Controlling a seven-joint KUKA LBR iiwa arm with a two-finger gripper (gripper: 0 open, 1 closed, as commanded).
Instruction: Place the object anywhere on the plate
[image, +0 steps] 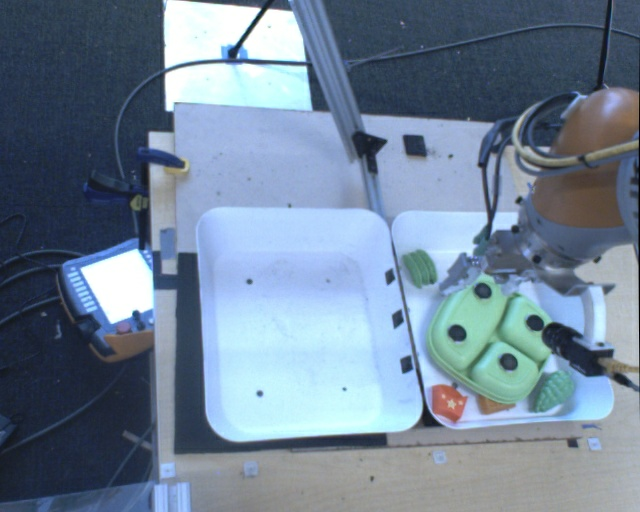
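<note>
The large shallow white bin (290, 320) on the left is probably not needed. In the right white bin (410, 232), a small green ridged round object (419, 267) lies near the light green plastic plate with three compartments (490, 335), not on it. The gripper (470, 269) is seen between them; whether it is wide or narrow cannot be told. The object should be grasped across its middle, lifted clear of the plate's rim, and released low.

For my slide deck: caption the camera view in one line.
KUKA arm's gripper poised over the right bin, above a green sectioned plate ringed by small toys; left bin alongside.
</note>
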